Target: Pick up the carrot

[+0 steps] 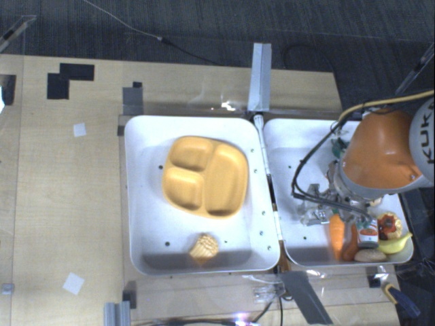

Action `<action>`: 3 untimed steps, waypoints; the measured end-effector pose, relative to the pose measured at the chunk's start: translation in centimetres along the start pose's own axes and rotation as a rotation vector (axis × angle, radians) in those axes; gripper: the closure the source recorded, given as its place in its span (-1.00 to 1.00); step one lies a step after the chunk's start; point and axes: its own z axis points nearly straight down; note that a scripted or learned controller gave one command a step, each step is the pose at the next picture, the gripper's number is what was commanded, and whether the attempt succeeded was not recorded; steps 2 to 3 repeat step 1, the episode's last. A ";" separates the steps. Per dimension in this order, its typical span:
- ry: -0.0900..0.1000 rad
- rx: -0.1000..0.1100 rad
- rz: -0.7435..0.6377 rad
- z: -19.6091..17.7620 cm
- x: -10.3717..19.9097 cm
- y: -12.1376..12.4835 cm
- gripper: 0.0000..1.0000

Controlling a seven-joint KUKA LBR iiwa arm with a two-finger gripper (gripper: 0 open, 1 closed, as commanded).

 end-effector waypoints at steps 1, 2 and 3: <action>0.014 -0.002 0.215 -8.4 0.0 6.7 1.00; 0.014 -0.002 0.215 -8.4 0.0 6.7 1.00; 0.014 -0.002 0.215 -8.4 0.0 6.7 1.00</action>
